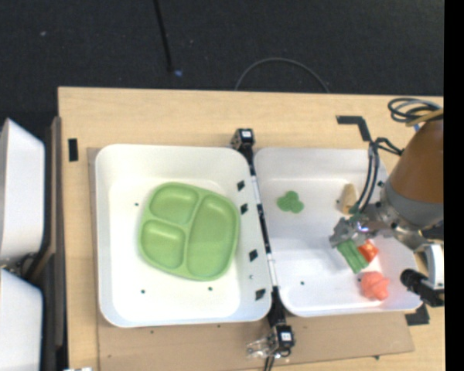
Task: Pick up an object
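Note:
My gripper [350,234] hangs low in the right bin [309,168], near its front right part. Its tip sits right above the upper end of a green stick-shaped toy [354,257] with an orange piece [367,250] beside it. The arm's grey and orange wrist [417,176] covers the bin's right side. A salmon-red lump [375,286] lies near the bin's front right corner. A small green leafy toy [290,202] rests alone in the middle of the bin. A tan object [346,198] lies behind the gripper, partly hidden by it.
The left bin [116,284] holds a green divided plate [189,230] at its centre. A black clamped divider [259,230] runs between the two bins. Cables [410,110] loop at the bench's back right corner. White boxes [15,199] stand off the bench's left edge.

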